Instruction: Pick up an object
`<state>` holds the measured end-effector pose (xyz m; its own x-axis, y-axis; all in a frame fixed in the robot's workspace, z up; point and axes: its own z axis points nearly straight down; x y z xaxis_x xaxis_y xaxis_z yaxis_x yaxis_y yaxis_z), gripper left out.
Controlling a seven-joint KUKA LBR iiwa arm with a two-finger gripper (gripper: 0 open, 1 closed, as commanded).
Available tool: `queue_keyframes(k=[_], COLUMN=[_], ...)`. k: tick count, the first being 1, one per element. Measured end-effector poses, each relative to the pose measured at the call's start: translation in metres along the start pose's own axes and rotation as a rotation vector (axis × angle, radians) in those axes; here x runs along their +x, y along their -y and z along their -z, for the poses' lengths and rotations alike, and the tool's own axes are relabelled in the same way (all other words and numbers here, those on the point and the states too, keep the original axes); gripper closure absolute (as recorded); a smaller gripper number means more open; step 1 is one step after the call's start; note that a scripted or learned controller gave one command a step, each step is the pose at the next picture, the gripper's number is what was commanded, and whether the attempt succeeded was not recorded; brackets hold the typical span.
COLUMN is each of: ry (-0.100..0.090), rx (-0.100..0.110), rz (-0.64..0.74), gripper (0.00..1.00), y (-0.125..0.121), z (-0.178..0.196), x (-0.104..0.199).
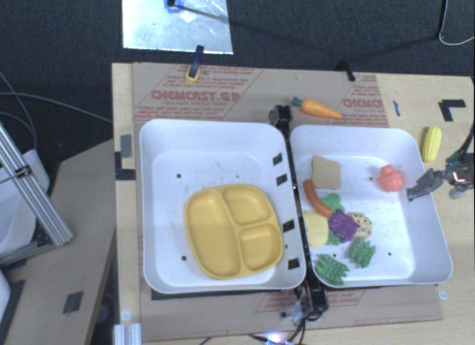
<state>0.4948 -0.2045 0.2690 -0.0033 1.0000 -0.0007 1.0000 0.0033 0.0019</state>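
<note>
Grey gripper [413,193] sits at right bin's [434,251] three o'clock rim, jaws' state indeterminate; recommend descending squarely over the pink strawberry-like toy [390,178].

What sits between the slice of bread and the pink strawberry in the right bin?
Nothing: the camera view shows bare white bin floor between the bread and the strawberry.

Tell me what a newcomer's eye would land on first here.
The yellow divided tray dominates the left bin. In the right bin, bright toy foods huddle near the dividing wall, topped by a purple piece, with a pink one apart near the hand. A toy carrot lies on the bench behind the bins.
</note>
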Motion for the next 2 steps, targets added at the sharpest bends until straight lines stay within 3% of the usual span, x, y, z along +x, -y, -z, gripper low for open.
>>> queue_keyframes(k=[1, 2], ry=[-0.006, -0.004], rx=[0.003, 0.012], rz=[0.012, -0.002], gripper=[0.00, 0.00], y=[-0.041, -0.007], z=[-0.056, -0.171], x=[0.102, 0.107])
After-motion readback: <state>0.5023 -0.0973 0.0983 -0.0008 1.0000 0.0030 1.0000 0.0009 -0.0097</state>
